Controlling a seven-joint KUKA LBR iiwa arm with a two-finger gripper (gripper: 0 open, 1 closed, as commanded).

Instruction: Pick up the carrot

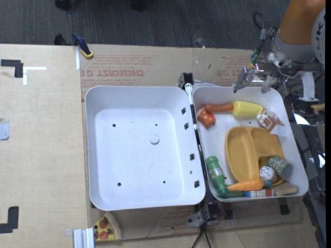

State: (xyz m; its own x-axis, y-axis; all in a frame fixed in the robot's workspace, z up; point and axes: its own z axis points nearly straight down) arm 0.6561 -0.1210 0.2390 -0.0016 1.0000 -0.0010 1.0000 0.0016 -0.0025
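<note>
Carrot (245,185) lies at the near edge of the right bin (294,138), wedged against the yellow tray (243,154) and green bottle (215,175). Claw (255,80) hovers spread over the far rim, pinching nothing, well apart from it.

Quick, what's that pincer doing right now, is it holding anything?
Pincer: open, holding nothing, hovering over the right bin's top edge, away from the carrot.

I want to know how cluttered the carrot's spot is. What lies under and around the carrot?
The carrot lies across the yellow divided plate's front rim, beside the green bottle. A flat item under its tip is mostly covered.
</note>
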